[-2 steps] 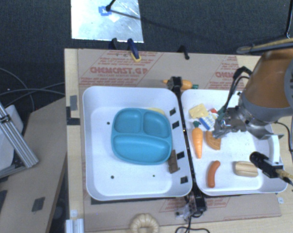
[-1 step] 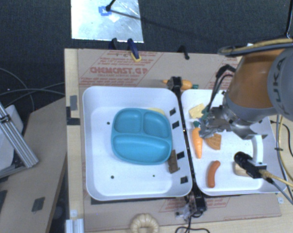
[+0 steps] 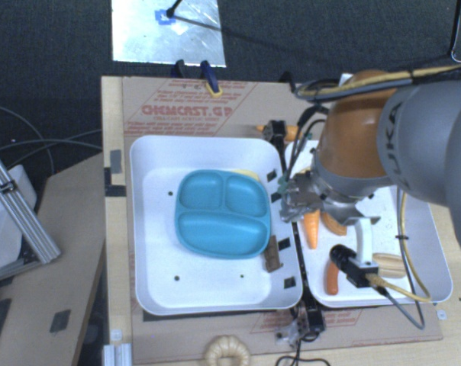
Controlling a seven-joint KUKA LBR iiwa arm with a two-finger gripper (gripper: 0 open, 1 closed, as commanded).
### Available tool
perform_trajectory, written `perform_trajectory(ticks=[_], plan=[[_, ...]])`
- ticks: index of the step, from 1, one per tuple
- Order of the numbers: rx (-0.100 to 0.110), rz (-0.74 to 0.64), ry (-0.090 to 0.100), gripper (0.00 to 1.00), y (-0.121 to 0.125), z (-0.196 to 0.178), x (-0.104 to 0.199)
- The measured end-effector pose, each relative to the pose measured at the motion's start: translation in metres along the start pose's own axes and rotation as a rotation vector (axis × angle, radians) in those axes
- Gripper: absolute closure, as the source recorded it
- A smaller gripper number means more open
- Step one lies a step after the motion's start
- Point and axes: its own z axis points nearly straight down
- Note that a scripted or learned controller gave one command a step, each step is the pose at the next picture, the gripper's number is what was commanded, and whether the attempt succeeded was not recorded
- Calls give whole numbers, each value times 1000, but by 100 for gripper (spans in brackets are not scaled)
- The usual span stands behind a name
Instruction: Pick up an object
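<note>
My gripper (image 3: 303,204) hangs low over the left edge of the right bin (image 3: 436,277), mostly hidden under the grey wrist and orange band of the arm. An orange carrot (image 3: 311,231) lies just below it, pointing toward the bin's front. A second orange piece (image 3: 334,224) sits right beside the carrot. Nearer the front lie a red-orange sausage shape (image 3: 331,281) and a beige bun-like piece (image 3: 388,264). I cannot see anything held.
The left bin (image 3: 158,204) holds a blue divided plate (image 3: 220,213), a yellow thing (image 3: 246,174) peeking from behind it, and a small brown object (image 3: 272,255) by its right wall. Cables (image 3: 404,227) trail from the arm over the right bin. An orange item (image 3: 291,133) sits at the far edge.
</note>
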Motion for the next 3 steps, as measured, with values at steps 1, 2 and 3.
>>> perform_trajectory(ticks=[1,2,3], plan=[[0,0,1,100,-3,5,60],[0,10,-1,100,4,7,50],[-1,7,-1,100,4,-12,46]])
